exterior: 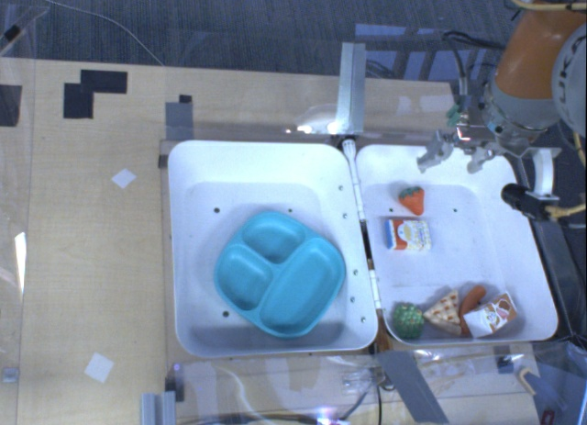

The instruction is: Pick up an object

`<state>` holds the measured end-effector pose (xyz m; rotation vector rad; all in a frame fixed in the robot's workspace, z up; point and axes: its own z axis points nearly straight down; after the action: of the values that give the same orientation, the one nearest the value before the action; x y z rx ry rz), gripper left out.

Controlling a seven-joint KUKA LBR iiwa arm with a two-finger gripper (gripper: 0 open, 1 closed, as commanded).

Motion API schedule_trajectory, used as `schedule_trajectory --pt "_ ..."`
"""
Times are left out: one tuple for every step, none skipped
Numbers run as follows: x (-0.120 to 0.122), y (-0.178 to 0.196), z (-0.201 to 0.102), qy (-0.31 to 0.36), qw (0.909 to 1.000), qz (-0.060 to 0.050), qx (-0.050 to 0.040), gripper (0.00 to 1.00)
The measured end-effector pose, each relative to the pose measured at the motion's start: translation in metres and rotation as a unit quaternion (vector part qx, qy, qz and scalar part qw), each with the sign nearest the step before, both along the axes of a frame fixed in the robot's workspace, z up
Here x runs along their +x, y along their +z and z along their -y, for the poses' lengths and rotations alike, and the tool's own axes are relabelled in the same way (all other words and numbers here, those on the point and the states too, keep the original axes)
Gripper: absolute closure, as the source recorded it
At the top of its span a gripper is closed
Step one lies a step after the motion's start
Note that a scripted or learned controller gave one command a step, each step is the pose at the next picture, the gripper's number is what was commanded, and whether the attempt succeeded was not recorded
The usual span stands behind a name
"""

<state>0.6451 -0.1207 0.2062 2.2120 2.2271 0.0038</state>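
Pale wood bench (83, 258) bears two white bins (197, 230); dark carpet behind; fingers (438, 151) spread, gripping nothing.

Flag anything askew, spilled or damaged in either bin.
Nothing spilled or damaged. The blue three-compartment plate lies rotated askew to the left white bin. Small toy foods lie scattered in the right white bin.

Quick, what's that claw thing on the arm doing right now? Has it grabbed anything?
Gripper: jaws open, holding nothing, above the right bin's far edge.

Wooden bench (83, 258) bearing 2 white bins (197, 221)
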Motion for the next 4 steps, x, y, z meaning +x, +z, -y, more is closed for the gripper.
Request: schedule_trajectory --pt "-0.006 -0.119 -0.013 0.028 0.9996 0.002 -0.0005 0.0" --pt "0.026 -0.119 -0.031 0.041 0.9992 0.002 -0.0005 0.0" --pt "0.002 -0.119 -0.019 0.041 0.9991 0.001 -0.0004 0.0" --pt "0.005 -0.106 -0.019 0.042 0.9991 0.005 -0.001 1.0"
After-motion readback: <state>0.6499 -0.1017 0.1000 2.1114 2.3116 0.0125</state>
